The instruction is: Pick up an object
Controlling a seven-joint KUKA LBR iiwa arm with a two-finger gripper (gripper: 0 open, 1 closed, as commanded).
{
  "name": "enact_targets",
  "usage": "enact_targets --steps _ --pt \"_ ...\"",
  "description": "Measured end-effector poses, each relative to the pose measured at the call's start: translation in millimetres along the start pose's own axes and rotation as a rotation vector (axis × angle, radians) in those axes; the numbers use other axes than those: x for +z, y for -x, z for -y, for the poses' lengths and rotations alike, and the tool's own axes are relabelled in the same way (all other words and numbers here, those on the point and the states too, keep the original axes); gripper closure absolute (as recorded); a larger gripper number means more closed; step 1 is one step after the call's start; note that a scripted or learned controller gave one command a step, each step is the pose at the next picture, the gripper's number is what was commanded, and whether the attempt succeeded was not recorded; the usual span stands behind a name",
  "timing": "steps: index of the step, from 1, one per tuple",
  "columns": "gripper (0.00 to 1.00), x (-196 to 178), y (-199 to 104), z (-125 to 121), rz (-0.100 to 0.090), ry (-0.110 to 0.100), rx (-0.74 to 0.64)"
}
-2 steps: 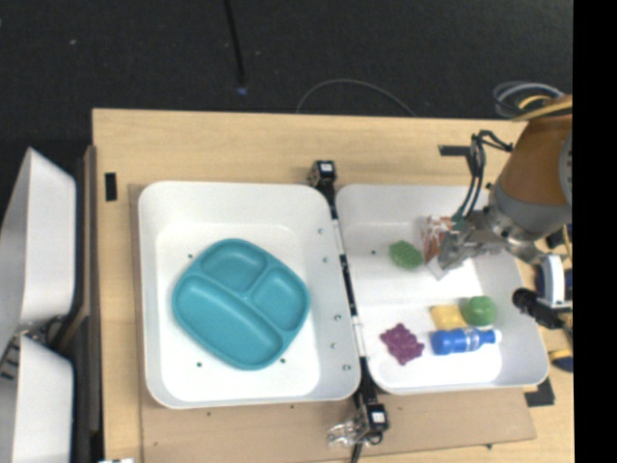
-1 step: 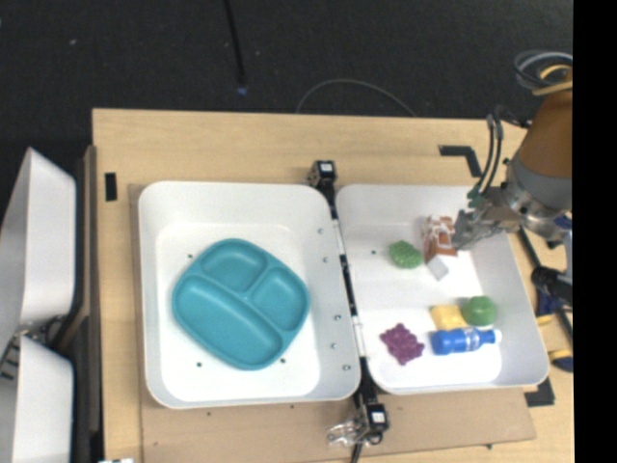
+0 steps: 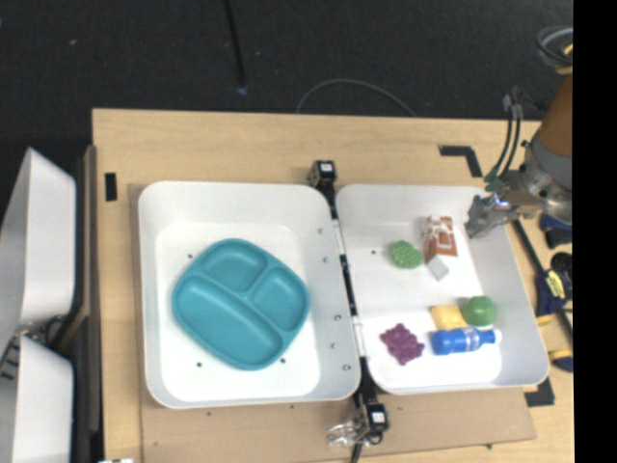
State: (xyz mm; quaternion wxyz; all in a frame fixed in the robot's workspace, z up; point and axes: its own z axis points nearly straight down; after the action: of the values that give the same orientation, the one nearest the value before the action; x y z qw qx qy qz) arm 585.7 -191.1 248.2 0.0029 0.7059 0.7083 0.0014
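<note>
Tool point(image 3: 482, 212) at right bin's point(image 3: 371, 210) far-right rim, spread can't tell. Nearest obj: brown packet point(image 3: 442, 237), prob. light, crinkly, slippery; grip across narrow sides.

Grey arm at right edge, gripper point(image 3: 485, 212) low, orange band above

Even overhead light, soft shadows, slightly blurry, dark surroundings.

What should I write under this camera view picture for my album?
Robot gripper above the right bin of toys; teal plate in the left bin.
</note>
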Motion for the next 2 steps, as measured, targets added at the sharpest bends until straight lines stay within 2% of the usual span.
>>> enact_targets --steps 1,2 --pt "1.00 -25.4 1.4 -1.0 -0.001 -0.002 0.000" --pt "1.00 -13.9 -43.0 14.1 -0.002 -0.006 -0.001"
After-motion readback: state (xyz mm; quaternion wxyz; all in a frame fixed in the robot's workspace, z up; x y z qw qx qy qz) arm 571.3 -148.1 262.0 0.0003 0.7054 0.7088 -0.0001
